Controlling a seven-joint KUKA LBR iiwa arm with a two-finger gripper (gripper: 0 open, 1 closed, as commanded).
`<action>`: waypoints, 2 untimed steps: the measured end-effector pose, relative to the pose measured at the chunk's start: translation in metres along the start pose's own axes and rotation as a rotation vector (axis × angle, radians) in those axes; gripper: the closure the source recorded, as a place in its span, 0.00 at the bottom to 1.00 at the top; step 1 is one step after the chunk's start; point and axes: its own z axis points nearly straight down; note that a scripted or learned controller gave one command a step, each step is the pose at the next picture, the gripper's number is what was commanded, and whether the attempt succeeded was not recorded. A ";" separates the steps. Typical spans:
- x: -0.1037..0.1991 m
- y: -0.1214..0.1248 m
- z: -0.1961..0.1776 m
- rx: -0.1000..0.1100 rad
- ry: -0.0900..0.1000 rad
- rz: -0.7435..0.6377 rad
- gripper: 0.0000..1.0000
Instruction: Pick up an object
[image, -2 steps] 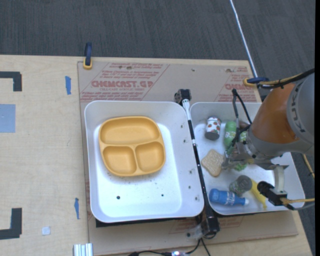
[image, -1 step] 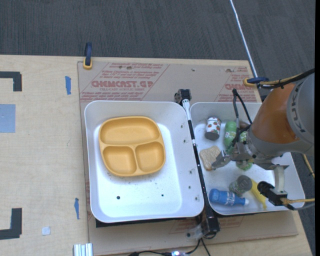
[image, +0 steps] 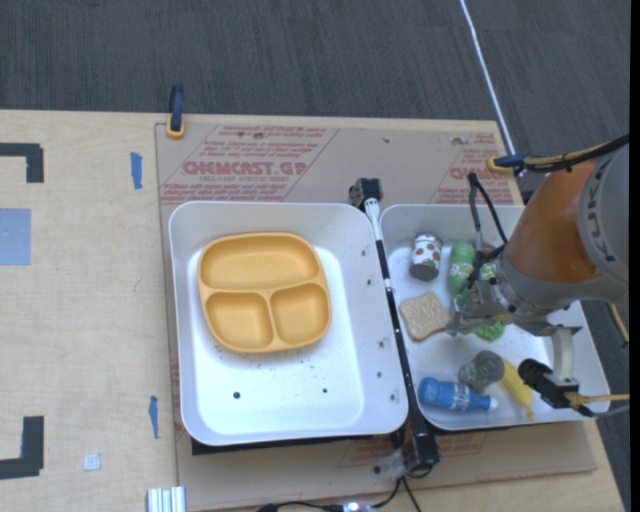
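Green toy (image: 462, 266) at twelve o'clock in the right bin (image: 590, 385), just beside the tool (image: 476, 318), looks light, stiff and slick; grip its middle. Whether the tool holds anything, I cannot tell.

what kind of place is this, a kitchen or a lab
Most likely a robotics lab bench, not a kitchen: a grey and orange arm reaches into a white bin of toy food like a bread slice, and blue tape marks dot the wooden bench.
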 end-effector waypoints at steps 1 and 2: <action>0.002 0.080 -0.032 0.002 0.001 -0.001 1.00; 0.086 0.141 -0.075 0.001 0.002 -0.003 1.00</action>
